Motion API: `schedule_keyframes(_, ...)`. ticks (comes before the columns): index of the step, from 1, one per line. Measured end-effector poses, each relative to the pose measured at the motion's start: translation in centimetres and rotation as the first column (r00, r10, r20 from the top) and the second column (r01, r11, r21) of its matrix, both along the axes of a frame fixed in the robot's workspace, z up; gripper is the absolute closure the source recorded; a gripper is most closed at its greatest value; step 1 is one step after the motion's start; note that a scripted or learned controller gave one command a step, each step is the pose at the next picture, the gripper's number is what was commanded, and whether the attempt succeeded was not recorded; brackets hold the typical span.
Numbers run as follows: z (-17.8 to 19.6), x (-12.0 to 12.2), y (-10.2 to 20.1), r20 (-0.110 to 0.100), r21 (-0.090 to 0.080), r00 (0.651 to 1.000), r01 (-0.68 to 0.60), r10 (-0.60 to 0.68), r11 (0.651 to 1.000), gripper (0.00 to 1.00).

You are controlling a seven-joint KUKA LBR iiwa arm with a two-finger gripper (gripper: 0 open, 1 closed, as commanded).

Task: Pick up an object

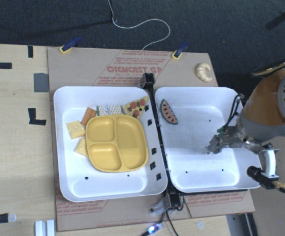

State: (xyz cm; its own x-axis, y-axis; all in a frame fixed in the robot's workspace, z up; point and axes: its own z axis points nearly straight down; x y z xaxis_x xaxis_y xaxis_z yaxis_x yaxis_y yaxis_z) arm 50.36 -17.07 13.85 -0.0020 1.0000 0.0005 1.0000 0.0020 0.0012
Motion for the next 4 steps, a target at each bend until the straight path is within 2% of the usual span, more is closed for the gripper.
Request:
schedule_keyframes(1,5.4,1.1,0.2,0.002,-0.001,1.000,-0.001,0.001,1.000,1.00)
schedule_keyframes(2,8.7,1.2,0.3,0.000,-0.001,1.000,0.000,0.000,1.000,1.00)
schedule_keyframes(3,8.5,4.6,3.9,-0.001,0.001,1.000,-0.004,0.004,1.000,1.00)
schedule_keyframes(4,9.4,6.7,8.7,-0.001,0.001,1.000,-0.005,0.005,1.000,1.00)
